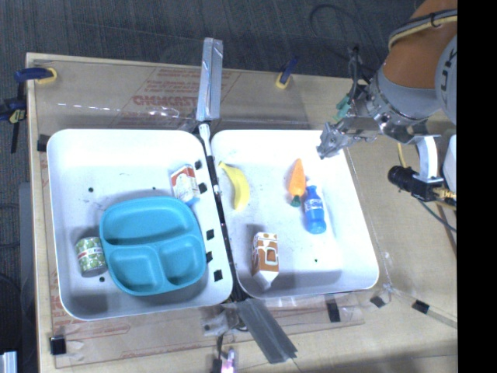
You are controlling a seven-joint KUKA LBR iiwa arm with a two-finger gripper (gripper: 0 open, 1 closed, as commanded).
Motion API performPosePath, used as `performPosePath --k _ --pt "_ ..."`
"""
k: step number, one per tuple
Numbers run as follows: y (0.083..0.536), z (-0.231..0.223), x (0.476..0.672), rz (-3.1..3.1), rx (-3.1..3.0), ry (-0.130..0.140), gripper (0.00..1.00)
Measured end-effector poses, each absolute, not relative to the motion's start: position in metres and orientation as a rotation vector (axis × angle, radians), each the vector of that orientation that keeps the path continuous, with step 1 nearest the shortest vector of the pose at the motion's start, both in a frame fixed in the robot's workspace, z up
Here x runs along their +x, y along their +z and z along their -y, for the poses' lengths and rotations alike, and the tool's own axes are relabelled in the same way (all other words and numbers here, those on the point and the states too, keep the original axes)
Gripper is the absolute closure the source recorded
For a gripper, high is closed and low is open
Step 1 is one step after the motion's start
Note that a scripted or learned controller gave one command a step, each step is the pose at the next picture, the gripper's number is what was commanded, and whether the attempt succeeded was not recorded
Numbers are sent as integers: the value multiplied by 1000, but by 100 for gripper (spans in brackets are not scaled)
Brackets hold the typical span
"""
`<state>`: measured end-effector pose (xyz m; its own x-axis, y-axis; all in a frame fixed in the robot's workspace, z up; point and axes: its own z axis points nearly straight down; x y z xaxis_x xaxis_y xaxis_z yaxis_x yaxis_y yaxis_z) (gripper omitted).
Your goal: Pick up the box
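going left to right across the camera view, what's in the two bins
Green can → blue divided tray → small red-and-white carton → banana → orange-and-white carton box → carrot → blue bottle; the gripper hangs over the right bin's far right corner.

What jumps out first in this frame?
The big blue divided tray filling the front of the left bin, a green can beside it. In the right bin: banana, carrot, blue bottle, orange-white box. The claw hovers over that bin's far right corner.
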<state>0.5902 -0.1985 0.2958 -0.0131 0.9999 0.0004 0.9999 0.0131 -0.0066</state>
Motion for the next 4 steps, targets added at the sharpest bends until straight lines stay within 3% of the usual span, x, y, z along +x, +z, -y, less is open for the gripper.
performPosePath --k 1,2,3,4 --pt "386 211 552 2063 -2368 1 100" --pt "417 201 505 1645 -2676 3 100" --pt "427 200 506 1654 -2668 7 100" --pt "383 166 491 1735 -2617 5 100"
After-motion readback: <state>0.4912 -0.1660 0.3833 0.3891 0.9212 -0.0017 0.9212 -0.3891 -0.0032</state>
